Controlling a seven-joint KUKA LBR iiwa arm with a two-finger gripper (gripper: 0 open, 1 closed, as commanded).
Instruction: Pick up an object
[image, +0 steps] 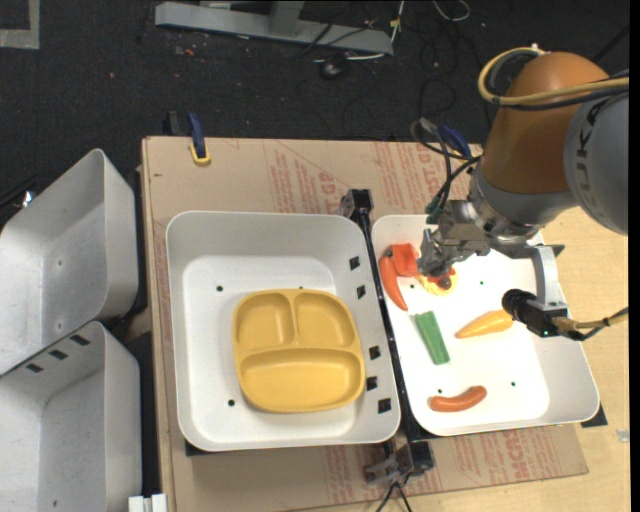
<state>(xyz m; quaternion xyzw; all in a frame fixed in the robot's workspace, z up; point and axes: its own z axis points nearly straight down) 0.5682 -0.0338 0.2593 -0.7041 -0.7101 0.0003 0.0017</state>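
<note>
My gripper is low in the right bin, near its back left corner. It stands right over a small yellow and red thing, which is partly hidden beneath it. A red-orange pepper-like piece lies just left of the gripper, against the bin's left wall. Nearer the front lie a green stick, an orange carrot-shaped piece and a reddish sausage.
The left bin holds a yellow divided plate. The arm comes in over the right bin's back right side. Two pale tubs stand off the bench at the far left.
</note>
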